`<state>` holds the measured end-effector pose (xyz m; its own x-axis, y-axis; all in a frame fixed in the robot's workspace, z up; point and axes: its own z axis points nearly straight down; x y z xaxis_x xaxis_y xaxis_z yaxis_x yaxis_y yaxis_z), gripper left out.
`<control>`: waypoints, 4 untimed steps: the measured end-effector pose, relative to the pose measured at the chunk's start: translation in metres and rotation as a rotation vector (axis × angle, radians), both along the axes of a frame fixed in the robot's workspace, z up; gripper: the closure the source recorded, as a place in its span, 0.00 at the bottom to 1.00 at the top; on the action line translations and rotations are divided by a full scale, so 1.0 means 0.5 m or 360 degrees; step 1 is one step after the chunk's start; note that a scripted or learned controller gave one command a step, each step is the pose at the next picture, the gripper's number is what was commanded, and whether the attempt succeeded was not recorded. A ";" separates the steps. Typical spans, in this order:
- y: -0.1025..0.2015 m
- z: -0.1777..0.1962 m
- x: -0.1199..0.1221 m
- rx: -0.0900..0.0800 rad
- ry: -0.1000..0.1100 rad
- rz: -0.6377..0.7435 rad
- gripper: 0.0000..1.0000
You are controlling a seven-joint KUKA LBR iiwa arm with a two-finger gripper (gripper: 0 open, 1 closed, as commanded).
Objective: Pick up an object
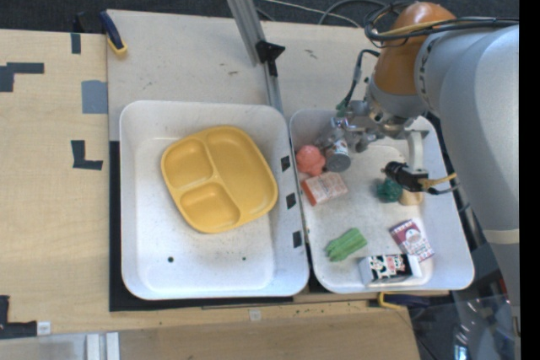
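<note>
Camera view: the gripper (342,149) hangs low in the right bin (447,261), near its top left corner; I cannot tell how it is set; a pink ball (310,158) sits just beside it, on the side away from the arm, and an orange packet (324,188) lies just below, its long side slanting across the bin; the ball looks nearest to grab; the yellow tray (219,178) sits in the left bin (135,265).

Objects lying in the right bin

A pink ball (310,158) is seen beside an orange packet (324,188); a green piece (346,244), a red-and-white packet (411,239) and a black-and-white carton (390,268) are spread nearer the front.
</note>
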<state>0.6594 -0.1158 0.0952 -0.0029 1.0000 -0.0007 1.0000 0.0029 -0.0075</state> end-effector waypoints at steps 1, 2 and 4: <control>0.002 -0.015 -0.001 -0.0001 -0.0007 0.0000 0.00; 0.003 0.006 0.000 -0.0002 -0.0007 0.0002 1.00; 0.008 0.231 0.020 0.0000 -0.0018 -0.0002 1.00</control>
